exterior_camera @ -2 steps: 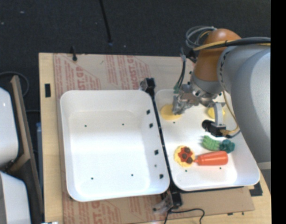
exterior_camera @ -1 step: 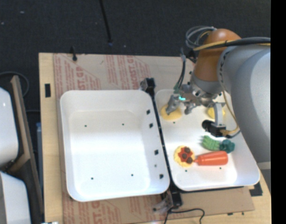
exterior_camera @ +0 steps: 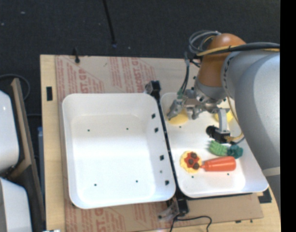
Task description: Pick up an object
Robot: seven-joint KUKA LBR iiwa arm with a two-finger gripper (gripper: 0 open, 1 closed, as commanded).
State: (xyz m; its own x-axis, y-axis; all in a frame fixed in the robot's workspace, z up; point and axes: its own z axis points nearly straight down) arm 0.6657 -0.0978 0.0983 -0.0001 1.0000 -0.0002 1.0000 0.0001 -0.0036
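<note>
The gripper (exterior_camera: 182, 111) sits over a yellow toy (exterior_camera: 178, 120) in the right bin (exterior_camera: 220, 187), partly hiding it. I cannot tell if it grips. Red writing on the counter (exterior_camera: 114, 74) is too blurry.

Single fixed camera, mounted above the worktop (exterior_camera: 109, 74), looking down at a slant from middling distance. Both white bins fit in frame: left bin (exterior_camera: 80, 115) central, right bin (exterior_camera: 244, 178) toward the right side. Grey arm (exterior_camera: 256, 105) enters from the right, large in frame
</note>
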